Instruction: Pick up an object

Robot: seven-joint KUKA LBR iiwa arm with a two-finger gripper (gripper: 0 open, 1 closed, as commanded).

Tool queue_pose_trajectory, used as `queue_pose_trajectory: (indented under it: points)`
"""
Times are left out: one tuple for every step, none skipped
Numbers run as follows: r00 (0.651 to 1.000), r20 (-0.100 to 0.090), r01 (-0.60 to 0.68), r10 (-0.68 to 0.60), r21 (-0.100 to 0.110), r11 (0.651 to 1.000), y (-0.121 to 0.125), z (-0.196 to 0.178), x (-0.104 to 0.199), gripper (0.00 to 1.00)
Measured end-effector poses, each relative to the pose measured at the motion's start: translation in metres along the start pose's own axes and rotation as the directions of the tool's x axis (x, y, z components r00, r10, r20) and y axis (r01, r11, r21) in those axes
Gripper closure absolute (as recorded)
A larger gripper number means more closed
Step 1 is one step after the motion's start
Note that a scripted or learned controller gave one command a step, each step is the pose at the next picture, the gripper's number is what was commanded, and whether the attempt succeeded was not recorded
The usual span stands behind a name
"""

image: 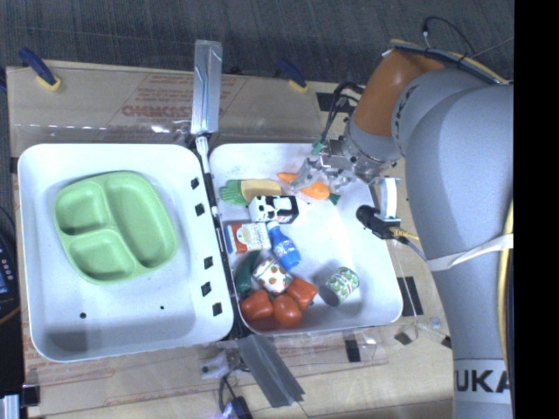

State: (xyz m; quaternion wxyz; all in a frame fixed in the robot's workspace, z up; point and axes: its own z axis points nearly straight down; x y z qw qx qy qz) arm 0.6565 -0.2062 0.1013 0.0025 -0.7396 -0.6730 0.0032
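The right bin (371, 256) holds a pile of small objects. An orange carrot-like piece (307, 188) lies near its far side, and my gripper (319, 171) hangs right over it, low in the bin. Whether the gripper touches the orange piece is unclear. Just left of it lie a yellow and green corn-like item (247, 189) and a black-and-white spotted item (273, 207). Further toward the front are a small carton (249, 235), a blue bottle (284, 250), red tomatoes (265, 308) and a green-and-white can (341, 285).
The left bin (44, 321) carries a green divided plate (113, 223). A grey divider bar (206, 90) runs between the bins at the far side. The arm's grey body (458, 182) covers the right bin's right edge.
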Motion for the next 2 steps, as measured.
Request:
queue_pose_trajectory:
  points:
    - [1.0, -0.001, 0.018, -0.018, -0.011, 1.0, -0.002, -0.118, 0.031, 1.0]
    - [0.993, -0.002, 0.121, -0.121, -0.003, 0.993, -0.001, -0.093, 0.01, 1.0]
